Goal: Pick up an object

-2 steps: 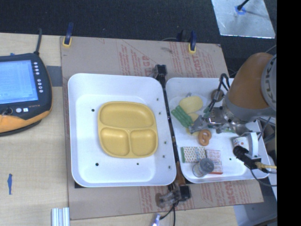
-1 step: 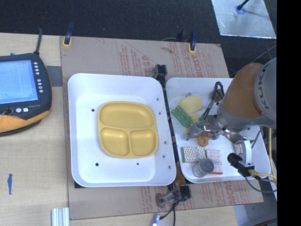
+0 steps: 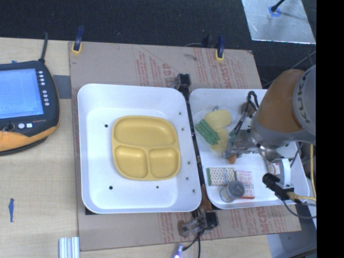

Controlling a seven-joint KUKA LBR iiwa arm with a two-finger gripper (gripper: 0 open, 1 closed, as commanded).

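My gripper point(image 3: 235, 147) hangs low over the middle of the right bin point(image 3: 215, 198), under the grey arm with its orange band. Just to its left lie a pale yellow soft object point(image 3: 219, 118) and a green ridged piece point(image 3: 206, 131). A small orange bit point(image 3: 231, 158) shows right below the gripper tip. Toward the bin's front lie a flat patterned packet point(image 3: 221, 175), a red and white card point(image 3: 244, 177) and a round grey metal cap point(image 3: 235, 188). The arm hides much of the bin's right half.
The left bin point(image 3: 91, 144) holds a yellow divided plate point(image 3: 145, 147). A tablet controller point(image 3: 24, 104) lies on the bench at far left. Blue and yellow clamps point(image 3: 78, 41) pin the cardboard at the back. Cables run along the right bin's front right.
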